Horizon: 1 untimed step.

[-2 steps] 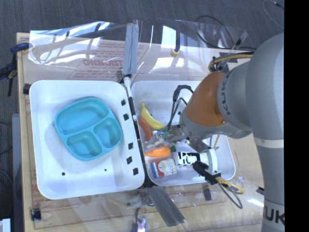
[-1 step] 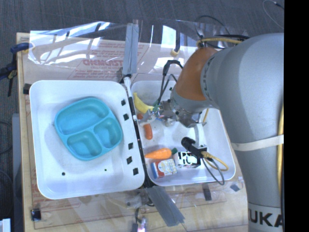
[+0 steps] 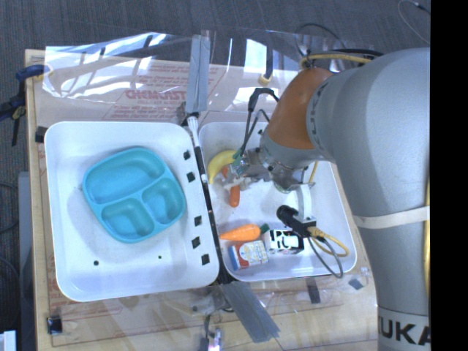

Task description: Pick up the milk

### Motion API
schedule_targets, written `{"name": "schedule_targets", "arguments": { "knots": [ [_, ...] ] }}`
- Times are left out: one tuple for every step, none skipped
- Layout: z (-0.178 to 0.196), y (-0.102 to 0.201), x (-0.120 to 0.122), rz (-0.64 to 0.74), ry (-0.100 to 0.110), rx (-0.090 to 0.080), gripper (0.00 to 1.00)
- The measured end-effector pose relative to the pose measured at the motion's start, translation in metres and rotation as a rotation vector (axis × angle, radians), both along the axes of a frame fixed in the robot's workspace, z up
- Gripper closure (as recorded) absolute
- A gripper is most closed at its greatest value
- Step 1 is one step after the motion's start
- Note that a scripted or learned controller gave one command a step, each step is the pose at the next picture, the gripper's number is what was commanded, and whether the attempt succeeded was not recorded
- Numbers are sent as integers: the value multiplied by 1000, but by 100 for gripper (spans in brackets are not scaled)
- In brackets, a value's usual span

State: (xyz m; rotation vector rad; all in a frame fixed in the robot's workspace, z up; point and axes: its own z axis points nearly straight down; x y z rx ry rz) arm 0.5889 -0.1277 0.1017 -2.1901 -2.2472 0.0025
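The milk [image 3: 253, 254] is a small white carton with a red end, lying on its side near the front wall of the right bin [image 3: 330, 196]. The gripper [image 3: 238, 170] hangs over the back left part of that bin, beside the banana [image 3: 219, 164] and well behind the milk. The grey arm with its orange band [image 3: 292, 119] covers the bin's right half.
A carrot [image 3: 240, 233] lies just behind the milk, and a small orange piece [image 3: 234, 195] sits under the gripper. A black-and-white tag with a yellow cable [image 3: 289, 238] lies right of the milk. The left bin [image 3: 66, 254] holds a blue divided plate [image 3: 133, 193].
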Motion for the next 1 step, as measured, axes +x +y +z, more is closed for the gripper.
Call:
{"name": "schedule_targets", "arguments": {
  "knots": [
    [77,4,-24,-92,-1,-1,100]
  ]
}}
